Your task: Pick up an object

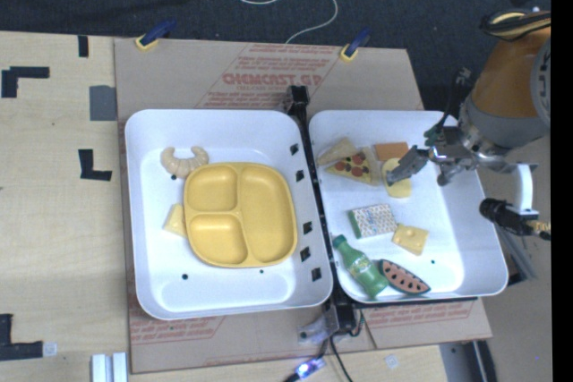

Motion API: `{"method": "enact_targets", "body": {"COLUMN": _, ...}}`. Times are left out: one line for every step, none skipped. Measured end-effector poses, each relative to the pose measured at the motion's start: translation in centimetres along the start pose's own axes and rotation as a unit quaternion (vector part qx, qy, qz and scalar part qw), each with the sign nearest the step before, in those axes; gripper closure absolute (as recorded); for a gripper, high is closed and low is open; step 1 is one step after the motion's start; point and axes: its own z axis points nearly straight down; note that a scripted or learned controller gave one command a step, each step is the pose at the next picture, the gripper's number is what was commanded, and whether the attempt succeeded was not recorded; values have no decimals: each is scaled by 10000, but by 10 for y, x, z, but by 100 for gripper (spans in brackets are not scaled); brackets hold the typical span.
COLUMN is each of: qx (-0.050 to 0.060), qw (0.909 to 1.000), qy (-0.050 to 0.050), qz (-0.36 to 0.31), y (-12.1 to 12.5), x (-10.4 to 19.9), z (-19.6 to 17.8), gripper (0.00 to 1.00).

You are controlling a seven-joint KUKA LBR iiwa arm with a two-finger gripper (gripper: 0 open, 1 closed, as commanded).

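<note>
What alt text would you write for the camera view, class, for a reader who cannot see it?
A grey arm's gripper hovers over toy foods in the right bin: pizza slice, cheese, green bottle, watermelon slice. The left bin holds a yellow divided plate.

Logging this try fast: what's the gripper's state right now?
Gripper: low in the right bin, over a yellow piece beside the pizza slice; open or shut cannot be told.
</note>
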Motion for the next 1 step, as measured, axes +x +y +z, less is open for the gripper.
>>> {"method": "enact_targets", "body": {"qx": -62, "qw": 10000, "qy": -12, "qz": -14, "y": 3, "x": 0, "z": -7, "gripper": 0}}
